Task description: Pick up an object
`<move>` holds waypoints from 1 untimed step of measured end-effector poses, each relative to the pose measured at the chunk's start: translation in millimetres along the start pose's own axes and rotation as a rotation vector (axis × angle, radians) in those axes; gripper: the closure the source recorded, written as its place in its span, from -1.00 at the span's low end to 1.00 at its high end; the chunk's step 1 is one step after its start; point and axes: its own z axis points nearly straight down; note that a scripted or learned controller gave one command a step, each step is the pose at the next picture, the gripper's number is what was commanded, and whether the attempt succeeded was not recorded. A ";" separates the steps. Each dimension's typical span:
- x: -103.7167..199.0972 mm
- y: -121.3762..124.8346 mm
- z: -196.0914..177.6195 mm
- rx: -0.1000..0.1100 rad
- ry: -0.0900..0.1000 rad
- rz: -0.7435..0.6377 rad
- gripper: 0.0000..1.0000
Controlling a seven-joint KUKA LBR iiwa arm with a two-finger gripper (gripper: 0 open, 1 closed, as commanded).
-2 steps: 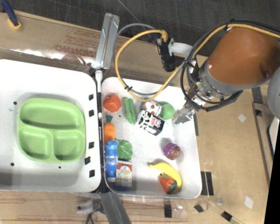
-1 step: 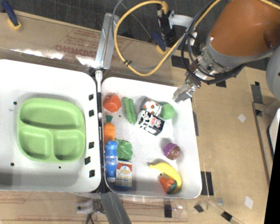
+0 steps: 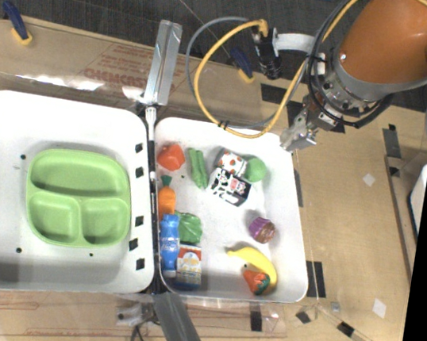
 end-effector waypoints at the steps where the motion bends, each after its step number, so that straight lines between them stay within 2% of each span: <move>1: 3.5 25.4 156.3 0.001 -0.016 -0.119 1.00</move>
